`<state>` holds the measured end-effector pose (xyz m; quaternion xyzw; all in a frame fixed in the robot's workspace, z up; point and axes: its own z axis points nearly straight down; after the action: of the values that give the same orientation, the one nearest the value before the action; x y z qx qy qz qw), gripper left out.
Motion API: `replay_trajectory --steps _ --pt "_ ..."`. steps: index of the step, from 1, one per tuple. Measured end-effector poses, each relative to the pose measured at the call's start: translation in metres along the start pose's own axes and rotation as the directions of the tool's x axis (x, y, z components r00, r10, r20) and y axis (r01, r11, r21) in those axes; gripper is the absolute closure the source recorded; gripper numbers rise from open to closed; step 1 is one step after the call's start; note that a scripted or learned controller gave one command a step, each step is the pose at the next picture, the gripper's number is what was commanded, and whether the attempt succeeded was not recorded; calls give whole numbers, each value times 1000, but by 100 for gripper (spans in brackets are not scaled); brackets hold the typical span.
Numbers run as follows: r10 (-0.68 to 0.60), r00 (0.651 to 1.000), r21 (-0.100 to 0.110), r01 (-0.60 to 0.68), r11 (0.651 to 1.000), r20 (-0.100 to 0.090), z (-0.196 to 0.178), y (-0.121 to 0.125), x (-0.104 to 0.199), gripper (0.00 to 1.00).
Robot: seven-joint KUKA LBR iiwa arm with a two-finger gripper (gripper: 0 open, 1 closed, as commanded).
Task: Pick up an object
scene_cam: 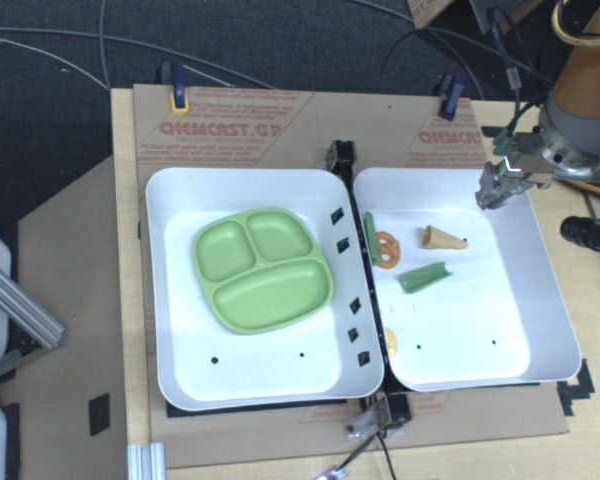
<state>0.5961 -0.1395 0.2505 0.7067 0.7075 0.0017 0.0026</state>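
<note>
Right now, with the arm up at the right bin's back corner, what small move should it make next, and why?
Probably shift the claw toward the bin's middle and lower it over the green pod. The claw sits near the back rim of the right bin, apart from every item, and the pod lies alone with bare floor around it.

In the right bin [540, 268] lie four small things — a brown pretzel [386, 249] near the left wall, a thin green stick [369, 236] just beside it, a tan cone [443, 238] lying flat, and a green pod [423, 277] lying aslant below them.
</note>
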Motion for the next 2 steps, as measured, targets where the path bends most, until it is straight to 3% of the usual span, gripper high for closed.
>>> replay_trajectory --steps 2 --pt "-4 1000 8 4 1000 -4 3 -14 115 100"
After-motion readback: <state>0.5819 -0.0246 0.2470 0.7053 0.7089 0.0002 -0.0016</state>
